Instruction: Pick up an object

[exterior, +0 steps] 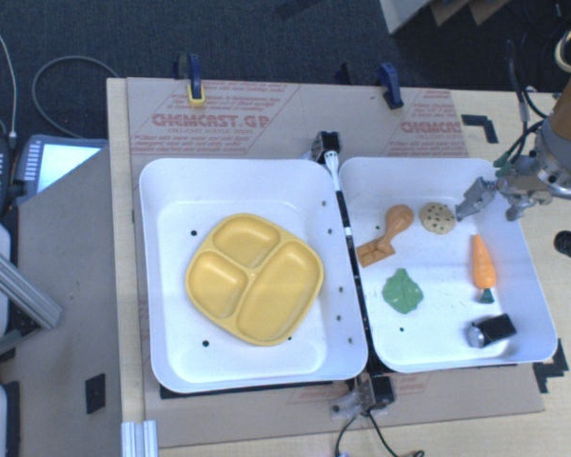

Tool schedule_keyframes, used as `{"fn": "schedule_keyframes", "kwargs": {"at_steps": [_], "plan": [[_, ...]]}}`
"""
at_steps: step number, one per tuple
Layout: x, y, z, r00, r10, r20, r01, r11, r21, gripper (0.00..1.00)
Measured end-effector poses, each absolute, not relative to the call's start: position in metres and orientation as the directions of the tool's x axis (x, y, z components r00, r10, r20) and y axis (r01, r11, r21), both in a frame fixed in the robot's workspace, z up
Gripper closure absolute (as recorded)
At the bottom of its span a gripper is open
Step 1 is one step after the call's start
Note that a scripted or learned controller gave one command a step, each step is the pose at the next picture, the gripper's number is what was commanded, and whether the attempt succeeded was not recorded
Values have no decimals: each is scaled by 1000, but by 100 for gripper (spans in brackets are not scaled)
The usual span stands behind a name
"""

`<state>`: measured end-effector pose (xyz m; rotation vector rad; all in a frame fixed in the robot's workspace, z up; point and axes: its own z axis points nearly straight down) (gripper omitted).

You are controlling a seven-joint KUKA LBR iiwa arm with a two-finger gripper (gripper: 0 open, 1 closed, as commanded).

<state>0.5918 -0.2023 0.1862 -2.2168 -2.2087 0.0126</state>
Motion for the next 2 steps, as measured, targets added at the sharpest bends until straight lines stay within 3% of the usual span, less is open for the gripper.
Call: {"fn": "schedule_keyframes", "kwargs": {"at_steps": [1,2], "plan": [[595,-202,195,0,1000,-1,1000,0,1,0],[590,-210,139,1,1000,1,1000,-1,-4,0]]}}
